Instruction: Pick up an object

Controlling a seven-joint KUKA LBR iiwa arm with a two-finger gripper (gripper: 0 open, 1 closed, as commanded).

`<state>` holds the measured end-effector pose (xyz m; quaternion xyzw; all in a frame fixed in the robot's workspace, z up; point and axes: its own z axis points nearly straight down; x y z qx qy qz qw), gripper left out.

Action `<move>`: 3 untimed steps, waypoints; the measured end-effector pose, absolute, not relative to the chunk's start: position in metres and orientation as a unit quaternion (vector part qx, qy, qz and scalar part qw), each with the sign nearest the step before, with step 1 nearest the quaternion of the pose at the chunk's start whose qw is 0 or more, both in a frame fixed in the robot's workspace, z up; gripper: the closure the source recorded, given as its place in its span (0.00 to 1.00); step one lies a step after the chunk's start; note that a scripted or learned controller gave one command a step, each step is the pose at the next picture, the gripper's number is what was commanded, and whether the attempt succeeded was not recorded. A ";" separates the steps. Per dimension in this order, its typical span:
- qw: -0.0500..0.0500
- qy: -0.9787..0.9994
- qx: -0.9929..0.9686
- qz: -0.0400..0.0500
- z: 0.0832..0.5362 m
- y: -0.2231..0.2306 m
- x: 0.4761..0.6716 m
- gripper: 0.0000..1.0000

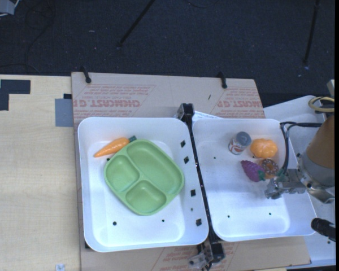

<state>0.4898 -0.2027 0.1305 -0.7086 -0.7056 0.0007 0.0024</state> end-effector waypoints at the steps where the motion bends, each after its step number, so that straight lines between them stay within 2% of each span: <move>1: -0.001 -0.705 -0.709 0.000 0.176 -0.210 0.486 1.00; 2: -0.002 -0.707 -0.707 -0.001 0.226 -0.211 0.487 1.00; 3: 0.002 -0.709 -0.705 0.000 0.230 -0.158 0.486 1.00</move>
